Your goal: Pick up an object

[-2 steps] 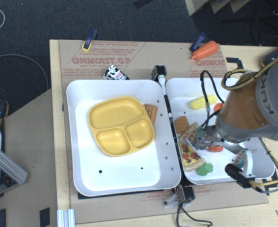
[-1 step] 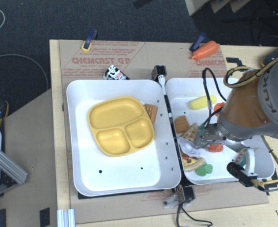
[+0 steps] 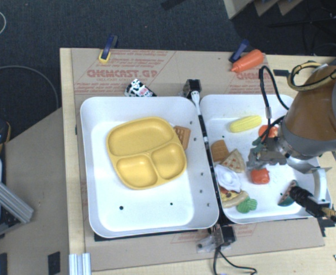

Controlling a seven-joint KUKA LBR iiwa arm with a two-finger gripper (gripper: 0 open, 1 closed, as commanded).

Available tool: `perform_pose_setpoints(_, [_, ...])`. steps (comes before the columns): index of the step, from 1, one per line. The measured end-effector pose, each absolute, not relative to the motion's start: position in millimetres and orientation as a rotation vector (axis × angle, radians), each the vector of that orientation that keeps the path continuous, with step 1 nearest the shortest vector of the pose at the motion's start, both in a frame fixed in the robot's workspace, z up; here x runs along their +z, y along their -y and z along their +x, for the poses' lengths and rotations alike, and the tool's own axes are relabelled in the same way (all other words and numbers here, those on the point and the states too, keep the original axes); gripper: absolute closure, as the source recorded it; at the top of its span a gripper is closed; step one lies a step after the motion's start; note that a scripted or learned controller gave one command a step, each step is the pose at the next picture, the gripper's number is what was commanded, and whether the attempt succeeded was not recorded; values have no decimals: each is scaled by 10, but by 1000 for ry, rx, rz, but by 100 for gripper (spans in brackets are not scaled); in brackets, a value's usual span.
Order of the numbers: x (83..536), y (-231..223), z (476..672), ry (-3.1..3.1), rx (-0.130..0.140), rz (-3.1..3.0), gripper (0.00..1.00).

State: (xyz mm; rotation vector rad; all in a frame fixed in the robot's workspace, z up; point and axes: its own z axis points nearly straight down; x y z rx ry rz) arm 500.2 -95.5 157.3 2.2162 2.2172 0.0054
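Camera view, from above: my end effector (image 3: 263,156) hangs low in the right bin (image 3: 282,105), just above a red piece (image 3: 260,176); I cannot tell how it is set. Beside it lie a yellow corn cob (image 3: 245,123), an orange piece (image 3: 267,132), a brown slice (image 3: 219,150), a white piece (image 3: 229,179) and a green piece (image 3: 246,205). Left bin (image 3: 99,153) bears a yellow divided plate (image 3: 146,152). A carrot (image 3: 248,61) lies on the counter (image 3: 156,67) behind the bins.
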Motion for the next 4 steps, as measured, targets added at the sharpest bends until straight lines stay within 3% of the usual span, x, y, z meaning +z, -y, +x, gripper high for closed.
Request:
perform_pose_setpoints(1, [2132, 944, 5118, -2219, 7, 2215, 100])
perform_pose_setpoints(2, [2256, 942, 5127, -2220, 3, 2217, 100])
perform_pose_setpoints(4, [2127, -112, 5350, -2228, 3, 2213, 100])
